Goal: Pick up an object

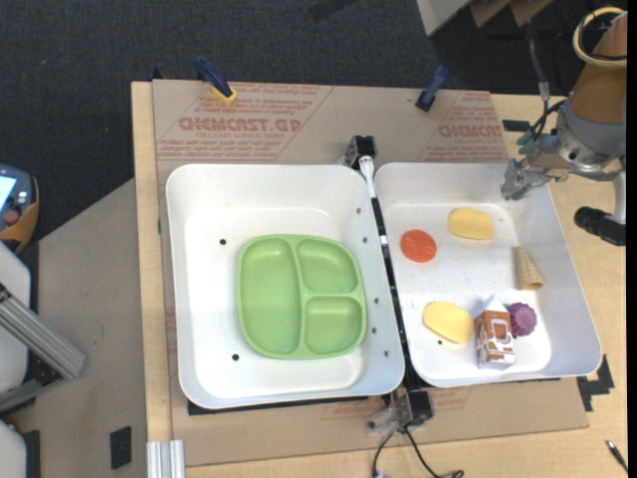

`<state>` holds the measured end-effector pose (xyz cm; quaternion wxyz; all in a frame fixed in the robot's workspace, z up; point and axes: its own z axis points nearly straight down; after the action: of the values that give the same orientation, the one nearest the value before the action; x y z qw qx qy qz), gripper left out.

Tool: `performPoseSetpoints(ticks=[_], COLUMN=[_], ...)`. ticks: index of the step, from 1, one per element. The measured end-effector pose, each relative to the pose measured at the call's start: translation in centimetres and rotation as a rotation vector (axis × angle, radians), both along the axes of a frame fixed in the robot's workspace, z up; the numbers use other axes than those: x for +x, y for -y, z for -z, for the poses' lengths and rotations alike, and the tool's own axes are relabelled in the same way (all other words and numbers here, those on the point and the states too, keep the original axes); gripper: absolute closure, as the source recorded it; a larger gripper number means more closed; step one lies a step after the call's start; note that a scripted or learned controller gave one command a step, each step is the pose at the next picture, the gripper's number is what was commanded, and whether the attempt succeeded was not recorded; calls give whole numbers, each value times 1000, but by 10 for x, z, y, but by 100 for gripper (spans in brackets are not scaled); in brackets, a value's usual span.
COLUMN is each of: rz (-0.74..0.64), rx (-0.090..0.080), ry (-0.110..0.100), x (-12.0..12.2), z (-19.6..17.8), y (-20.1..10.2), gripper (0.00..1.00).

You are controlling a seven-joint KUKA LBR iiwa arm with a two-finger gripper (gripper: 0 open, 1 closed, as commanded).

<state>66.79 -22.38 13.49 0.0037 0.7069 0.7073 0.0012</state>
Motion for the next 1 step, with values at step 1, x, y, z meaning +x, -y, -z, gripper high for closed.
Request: performPoseSetpoints(ticks=[1], rz=[-4], rx=[-1], ry=[12], x=[-18], z=[-225], y=[-58], gripper=[100])
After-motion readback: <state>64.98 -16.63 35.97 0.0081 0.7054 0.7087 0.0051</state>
